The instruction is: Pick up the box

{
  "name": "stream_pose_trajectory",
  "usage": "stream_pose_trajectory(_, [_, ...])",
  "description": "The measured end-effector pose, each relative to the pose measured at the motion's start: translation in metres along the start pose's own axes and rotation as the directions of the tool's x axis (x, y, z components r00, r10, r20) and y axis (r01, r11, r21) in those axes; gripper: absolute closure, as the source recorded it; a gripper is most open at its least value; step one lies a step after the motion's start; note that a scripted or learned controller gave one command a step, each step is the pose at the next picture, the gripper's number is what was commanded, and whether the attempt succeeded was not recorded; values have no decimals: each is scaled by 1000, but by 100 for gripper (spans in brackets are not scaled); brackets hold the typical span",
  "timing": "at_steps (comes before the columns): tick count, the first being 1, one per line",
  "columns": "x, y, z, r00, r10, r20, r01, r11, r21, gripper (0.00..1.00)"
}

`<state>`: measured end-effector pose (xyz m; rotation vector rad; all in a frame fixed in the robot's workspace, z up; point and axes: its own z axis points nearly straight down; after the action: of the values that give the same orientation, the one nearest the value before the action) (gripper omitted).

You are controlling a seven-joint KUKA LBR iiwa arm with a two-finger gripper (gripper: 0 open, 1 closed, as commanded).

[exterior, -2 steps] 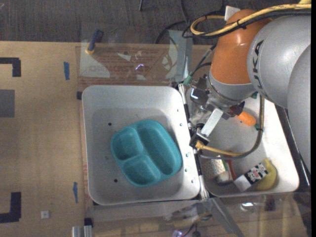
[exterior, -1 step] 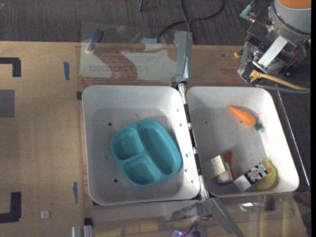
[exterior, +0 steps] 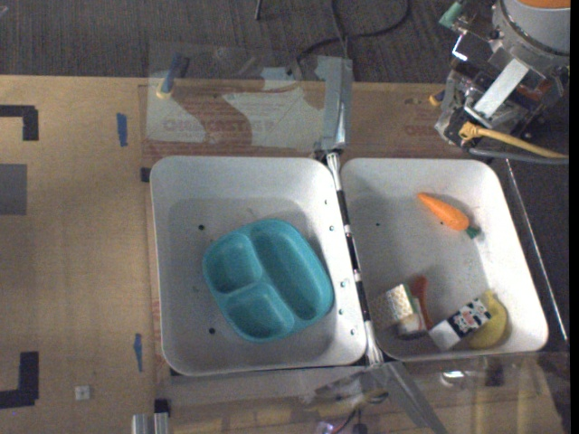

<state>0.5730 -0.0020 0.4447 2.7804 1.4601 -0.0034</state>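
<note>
A: What is seen nearest, at the 5 o'clock corner of the right bin?
B: A small white box with black spots is found there, lying tilted and touching a yellow banana. Just beside it, toward 9 o'clock, a patterned cup and a red item are seen.

A: And farther back?
B: A toy carrot is seen at the bin's 12 o'clock, well apart from the box. In the left bin, a teal divided plate is laid.

A: The pincer?
B: It is held beyond the right bin's far rim, over the desk, at the view's 1 o'clock. Whether it is spread or pressed together cannot be told.
</note>
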Motion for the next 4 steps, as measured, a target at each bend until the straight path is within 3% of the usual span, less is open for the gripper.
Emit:
stream_pose_trajectory(1, [3,-1,-10,1000,-6,1,6,1000,0,100])
stream_pose_trajectory(2, [12,-36,167,999,-38,-2,38,999,3,100])
stream_pose_trajectory(3, [-17,16,38,1000,17,-2,-17,1000,0,100])
stream_pose_trajectory(4, [-5,33,9,962,-272,-2,272,962,-4,100])
